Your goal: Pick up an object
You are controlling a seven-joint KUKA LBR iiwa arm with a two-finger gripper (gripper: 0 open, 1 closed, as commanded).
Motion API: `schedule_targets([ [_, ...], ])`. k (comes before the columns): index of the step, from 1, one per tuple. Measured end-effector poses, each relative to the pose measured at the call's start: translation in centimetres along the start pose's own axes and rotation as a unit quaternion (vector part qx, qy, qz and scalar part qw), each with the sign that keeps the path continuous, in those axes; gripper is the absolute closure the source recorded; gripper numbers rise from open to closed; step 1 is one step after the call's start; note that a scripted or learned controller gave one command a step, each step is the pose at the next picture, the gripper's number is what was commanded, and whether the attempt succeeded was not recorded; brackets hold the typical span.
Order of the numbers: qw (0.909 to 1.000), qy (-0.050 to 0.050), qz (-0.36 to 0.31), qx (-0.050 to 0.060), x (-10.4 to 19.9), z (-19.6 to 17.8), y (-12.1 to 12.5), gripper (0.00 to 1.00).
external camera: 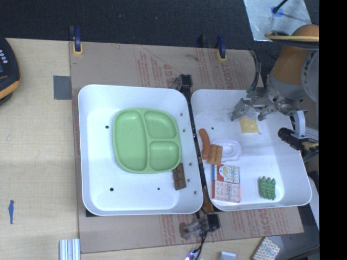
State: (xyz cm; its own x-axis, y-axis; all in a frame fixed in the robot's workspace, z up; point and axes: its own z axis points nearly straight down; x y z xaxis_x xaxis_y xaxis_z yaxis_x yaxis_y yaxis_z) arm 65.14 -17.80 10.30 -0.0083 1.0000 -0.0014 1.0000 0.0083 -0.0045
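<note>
Hand (248, 111) open, seemingly just above yellow block (249, 125), right bin (293, 172).

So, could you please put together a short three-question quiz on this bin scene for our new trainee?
1. True or false: the green divided plate lies in the left bin.
2. Which item lies nearest the pincer?
A. the green ridged piece
B. the pale yellow block
C. the printed card
3. Fill in: the orange sausage lies in the right bin, close to its ____ wall.

Key
1. True
2. B
3. Left, the wall shared with the other bin.
</note>
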Motion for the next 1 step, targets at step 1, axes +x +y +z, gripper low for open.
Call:
schedule_targets([
  [1,1.0,0.0,0.003,0.0,-1.24,1.12,-0.49,0.0],
])
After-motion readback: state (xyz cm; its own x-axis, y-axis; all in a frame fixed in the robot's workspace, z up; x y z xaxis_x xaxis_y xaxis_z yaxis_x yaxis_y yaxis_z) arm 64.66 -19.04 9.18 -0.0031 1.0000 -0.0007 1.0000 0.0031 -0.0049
